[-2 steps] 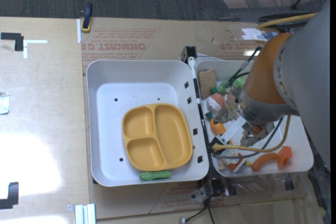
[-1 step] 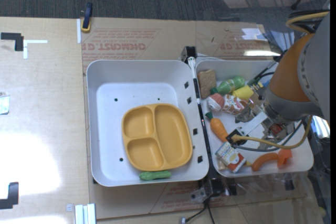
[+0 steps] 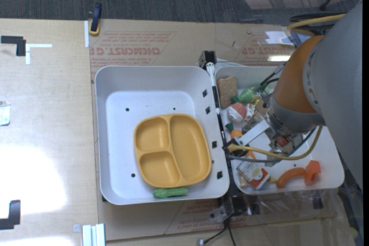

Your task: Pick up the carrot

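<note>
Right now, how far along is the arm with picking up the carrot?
Nothing looks done yet: the carrot lies on the floor of the right bin, near its front edge. In hand: the arm's wrist hangs over that bin's clutter, behind the carrot. Left: reaching it, gripping and lifting.

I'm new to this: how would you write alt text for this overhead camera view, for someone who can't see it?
A grey and orange robot arm reaches into the right bin, which holds a clutter of toy foods, including an orange carrot near its front edge. The left bin holds a yellow divided plate and a green item.
</note>
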`<state>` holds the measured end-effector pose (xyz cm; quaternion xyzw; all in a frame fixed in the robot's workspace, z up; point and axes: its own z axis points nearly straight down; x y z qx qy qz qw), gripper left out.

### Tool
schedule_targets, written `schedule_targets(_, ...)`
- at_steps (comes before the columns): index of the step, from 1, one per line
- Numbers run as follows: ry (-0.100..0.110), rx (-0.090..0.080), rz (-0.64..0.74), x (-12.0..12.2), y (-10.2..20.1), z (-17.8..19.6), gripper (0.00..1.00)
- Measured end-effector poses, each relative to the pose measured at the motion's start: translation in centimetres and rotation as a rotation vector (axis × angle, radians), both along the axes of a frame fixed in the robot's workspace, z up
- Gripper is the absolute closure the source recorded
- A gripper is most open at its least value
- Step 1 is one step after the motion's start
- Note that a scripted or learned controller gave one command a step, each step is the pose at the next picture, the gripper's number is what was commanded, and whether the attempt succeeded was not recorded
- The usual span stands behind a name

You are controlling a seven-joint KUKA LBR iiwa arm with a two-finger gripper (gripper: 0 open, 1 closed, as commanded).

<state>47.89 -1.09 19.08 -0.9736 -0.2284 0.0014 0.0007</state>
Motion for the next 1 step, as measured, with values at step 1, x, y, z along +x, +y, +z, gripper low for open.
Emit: schedule_targets(1, 0.001, -0.002, 0.155, 0.72, -5.54, 5.73, 0.00)
